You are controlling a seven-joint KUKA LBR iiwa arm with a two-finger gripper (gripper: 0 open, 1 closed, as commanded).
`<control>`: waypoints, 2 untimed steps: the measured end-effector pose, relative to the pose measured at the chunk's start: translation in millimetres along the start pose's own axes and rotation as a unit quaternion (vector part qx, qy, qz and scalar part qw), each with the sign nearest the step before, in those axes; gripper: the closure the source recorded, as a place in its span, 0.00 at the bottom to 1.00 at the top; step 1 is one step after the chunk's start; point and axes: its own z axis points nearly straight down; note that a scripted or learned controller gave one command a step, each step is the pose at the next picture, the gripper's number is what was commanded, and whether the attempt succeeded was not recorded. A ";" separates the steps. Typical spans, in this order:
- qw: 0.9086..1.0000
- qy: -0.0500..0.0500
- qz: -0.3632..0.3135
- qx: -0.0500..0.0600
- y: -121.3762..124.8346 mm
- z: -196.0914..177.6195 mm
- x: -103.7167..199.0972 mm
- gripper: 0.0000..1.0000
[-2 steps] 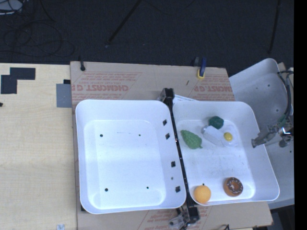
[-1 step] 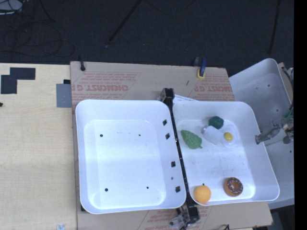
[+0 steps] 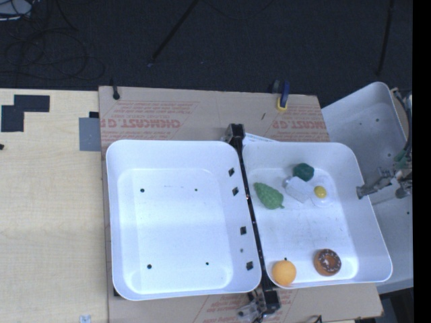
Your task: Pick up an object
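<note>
The hand sits at the far right of the camera view, outside the right rim of the right-hand shallow white plastic bin, and it is too small and blurred to tell whether it is apart or together; nothing shows gripped in it. The pick looks not yet begun, as every candidate lies loose in that bin. Nearest the hand are a small yellow ball resting on a clear plastic piece, with a dark green rounded object just beside them. Further in lies a leafy light green toy, near the divider. Along the near wall sit a brown ring-shaped doughnut toy and a round orange ball. The left-hand white bin and the cardboard-covered tabletop lie beyond. All of reaching, closing and lifting remains
</note>
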 end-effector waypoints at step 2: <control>1.000 -0.002 0.000 -0.005 -23.4 -115.3 -0.4 0.00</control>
